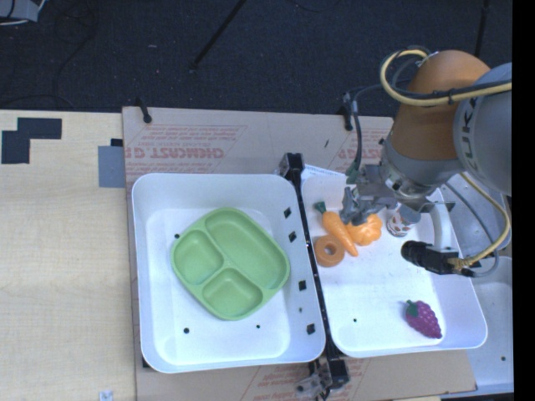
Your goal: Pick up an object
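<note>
Gripper is sitting low in right bin over orange carrot toy; can't tell its state. Green plate is lying in left bin.

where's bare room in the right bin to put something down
Bare floor lies in the right bin between the orange ring and the purple grapes, along its near wall. The far end is crowded: carrot, ring and the gripper bunch together there.
</note>
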### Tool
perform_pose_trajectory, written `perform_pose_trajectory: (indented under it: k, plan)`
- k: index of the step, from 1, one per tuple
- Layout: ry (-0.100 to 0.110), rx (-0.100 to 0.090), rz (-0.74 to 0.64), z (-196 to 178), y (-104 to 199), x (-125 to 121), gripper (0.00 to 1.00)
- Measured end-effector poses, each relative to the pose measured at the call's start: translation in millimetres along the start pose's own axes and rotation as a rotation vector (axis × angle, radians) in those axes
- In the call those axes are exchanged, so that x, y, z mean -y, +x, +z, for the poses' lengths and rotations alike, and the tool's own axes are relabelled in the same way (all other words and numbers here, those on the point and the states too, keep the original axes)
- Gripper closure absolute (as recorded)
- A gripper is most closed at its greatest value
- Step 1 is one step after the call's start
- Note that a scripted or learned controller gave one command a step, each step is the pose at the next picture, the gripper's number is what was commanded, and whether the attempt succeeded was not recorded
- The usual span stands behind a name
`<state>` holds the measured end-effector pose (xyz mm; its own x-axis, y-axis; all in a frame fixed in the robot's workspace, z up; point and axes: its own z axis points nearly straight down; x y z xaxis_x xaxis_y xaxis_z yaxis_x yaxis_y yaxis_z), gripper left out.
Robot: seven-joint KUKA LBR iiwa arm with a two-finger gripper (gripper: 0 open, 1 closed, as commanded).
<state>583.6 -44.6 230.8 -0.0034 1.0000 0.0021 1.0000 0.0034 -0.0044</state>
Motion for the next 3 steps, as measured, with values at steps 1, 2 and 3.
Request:
perform_pose_trajectory:
  k: [1,2,3]
  plan:
    - [-0.002,0.001,0.000,-8.4,50.8,-0.2,1.00]
    - [-0.002,0.001,-0.001,-12.5,106.2,0.5,1.00]
    - [0.002,0.001,0.001,5.9,151.1,7.3,1.00]
